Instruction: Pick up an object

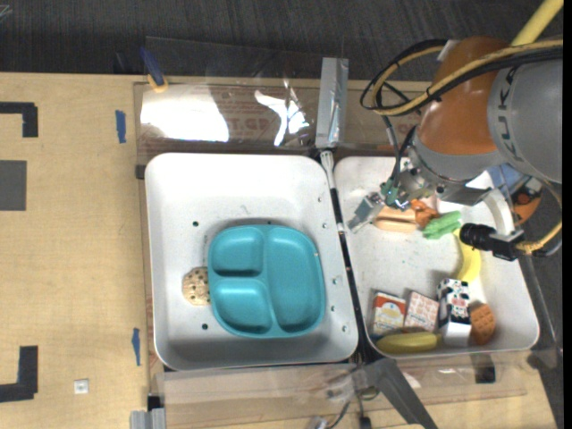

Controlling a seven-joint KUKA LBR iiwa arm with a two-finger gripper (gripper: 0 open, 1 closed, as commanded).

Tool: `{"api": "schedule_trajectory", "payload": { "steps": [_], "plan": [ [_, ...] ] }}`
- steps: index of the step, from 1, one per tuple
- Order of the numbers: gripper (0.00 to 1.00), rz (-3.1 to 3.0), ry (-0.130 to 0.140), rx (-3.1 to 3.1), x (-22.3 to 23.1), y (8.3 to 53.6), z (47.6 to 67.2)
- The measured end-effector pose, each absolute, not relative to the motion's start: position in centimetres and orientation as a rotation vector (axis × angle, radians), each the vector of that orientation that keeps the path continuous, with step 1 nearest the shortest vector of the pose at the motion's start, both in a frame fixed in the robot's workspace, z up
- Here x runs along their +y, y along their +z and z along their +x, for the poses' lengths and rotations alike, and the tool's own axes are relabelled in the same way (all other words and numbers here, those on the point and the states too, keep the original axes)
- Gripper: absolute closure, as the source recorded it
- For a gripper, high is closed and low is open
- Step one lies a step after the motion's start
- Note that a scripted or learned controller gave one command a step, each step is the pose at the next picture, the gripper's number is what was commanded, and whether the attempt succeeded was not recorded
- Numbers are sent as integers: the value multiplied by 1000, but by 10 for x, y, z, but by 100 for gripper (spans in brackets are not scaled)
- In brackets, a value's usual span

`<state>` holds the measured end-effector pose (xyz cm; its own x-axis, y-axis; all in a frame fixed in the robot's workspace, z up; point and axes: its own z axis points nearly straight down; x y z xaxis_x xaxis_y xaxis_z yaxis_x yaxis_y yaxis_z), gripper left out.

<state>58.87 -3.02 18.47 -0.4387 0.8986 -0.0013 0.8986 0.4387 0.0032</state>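
My gripper (382,202) hangs low over the upper left part of the right bin (527,329), below the orange wrist band. Just beside it lie a pale peach stick-shaped toy (396,222), a small orange piece (424,210) and a green toy (441,226). I see nothing clearly held in the gripper. A yellow banana (469,259) lies to the right of them. Along the bin's front stand two small cartons (390,312) (422,309), a cow-patterned carton (456,301), a brown round piece (483,322) and a yellow-green long toy (407,340).
The left bin (179,186) holds a teal divided plate (265,278) with a speckled cookie (195,285) at its left edge. A ridge (338,231) separates the two bins. Cables (402,70) loop above the arm. A clear panel (232,110) stands behind the left bin.
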Motion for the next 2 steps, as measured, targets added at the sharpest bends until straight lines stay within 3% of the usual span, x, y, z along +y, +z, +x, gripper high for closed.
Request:
{"api": "schedule_trajectory", "payload": {
  "steps": [1, 2],
  "plan": [
    [0, 1664, 3, 2661, -31, 185, 589],
    [0, 1327, 1, 2847, -62, 185, 580]
  ]
}}
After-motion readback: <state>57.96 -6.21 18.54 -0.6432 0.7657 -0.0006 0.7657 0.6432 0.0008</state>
